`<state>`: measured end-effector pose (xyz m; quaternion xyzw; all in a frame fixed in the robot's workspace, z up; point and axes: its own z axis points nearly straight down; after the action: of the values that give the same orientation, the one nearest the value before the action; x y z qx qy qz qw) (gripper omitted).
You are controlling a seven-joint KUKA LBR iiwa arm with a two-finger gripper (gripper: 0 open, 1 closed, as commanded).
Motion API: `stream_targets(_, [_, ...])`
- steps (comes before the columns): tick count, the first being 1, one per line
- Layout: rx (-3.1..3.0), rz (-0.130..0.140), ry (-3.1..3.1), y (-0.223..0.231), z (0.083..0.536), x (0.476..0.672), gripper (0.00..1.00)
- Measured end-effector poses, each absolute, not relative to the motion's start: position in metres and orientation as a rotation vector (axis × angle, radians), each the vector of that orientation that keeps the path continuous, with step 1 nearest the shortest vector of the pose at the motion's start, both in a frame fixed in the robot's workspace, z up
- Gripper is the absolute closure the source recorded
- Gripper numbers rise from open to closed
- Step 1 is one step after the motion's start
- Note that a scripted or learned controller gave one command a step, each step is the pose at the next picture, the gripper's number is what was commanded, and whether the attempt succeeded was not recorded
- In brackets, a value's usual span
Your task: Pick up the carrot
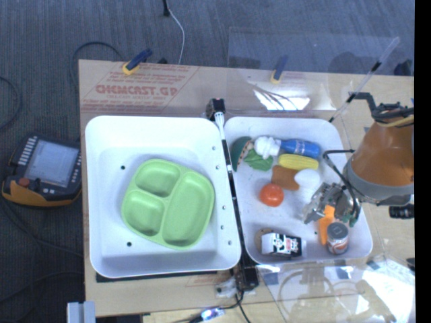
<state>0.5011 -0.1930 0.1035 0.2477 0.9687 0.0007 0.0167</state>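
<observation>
Tool [322,207] sits low in my right bin [250,246] — the carrot [326,223] seemingly just under it, upright-ish; whether it's spread, I can't tell.

Right bin [237,180]: crowded upper half; bare floor at lower centre. Left bin [94,180]: green tray [168,202] centred, margins free.

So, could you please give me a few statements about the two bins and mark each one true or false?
1. The green divided plate lies in the left bin. True.
2. The hand hangs over the left bin. False: it is over the right bin, by the carrot.
3. The red tomato sits on the plate. False: it is in the right bin.
4. The blue bottle lies near the right bin's far wall. True.
</observation>
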Motion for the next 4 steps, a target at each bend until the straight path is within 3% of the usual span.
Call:
stream_targets(1, [0.635,0.005,3.070,-0.088,0.186,0.486,1.00])
stream_targets(2, [-0.346,-0.012,3.091,-0.112,0.130,0.493,1.00])
stream_targets(3, [-0.343,-0.013,3.070,-0.110,0.129,0.497,0.00])
stream_targets(4, [-0.253,-0.012,3.098,-0.187,0.093,0.518,0.00])
